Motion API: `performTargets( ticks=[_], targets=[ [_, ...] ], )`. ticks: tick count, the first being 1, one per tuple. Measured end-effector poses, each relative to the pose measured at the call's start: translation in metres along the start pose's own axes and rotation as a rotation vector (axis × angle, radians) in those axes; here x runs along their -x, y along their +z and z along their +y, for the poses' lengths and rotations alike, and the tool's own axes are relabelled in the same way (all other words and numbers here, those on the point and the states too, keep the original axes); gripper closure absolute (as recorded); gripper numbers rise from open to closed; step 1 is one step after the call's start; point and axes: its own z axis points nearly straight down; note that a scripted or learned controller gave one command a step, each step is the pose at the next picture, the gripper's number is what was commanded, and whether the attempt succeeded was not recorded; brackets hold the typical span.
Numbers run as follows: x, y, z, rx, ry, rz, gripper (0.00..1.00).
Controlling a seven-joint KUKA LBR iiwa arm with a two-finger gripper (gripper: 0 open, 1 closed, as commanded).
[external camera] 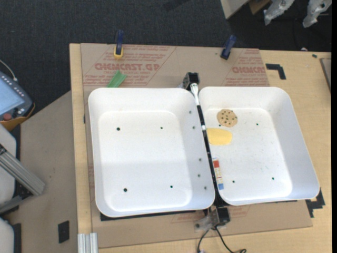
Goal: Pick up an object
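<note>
Sitting in the right bin (295,141), one cookie (227,118) (chocolate-chip), one yellow piece (219,137) just below — end effector (297,7) state unclear

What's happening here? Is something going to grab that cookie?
Nothing is being held yet. The cookie lies in the right bin, just above a flat yellow piece, both near the bin's left wall. The left bin sits beside it. The picking hasn't started.

Two bins side by side on bench (158,62). Right bin (295,136): cookie (227,117) near its left wall, flat piece (218,136) just in front, small marker (217,174) further forward. Left bin (100,141) beside it.
</note>
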Motion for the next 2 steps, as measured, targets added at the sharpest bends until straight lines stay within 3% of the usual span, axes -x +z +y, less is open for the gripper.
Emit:
performTargets(
  ticks=[2],
  targets=[
    [-0.185,0.001,0.032,0.005,-0.019,0.006,0.0]
  ],
)
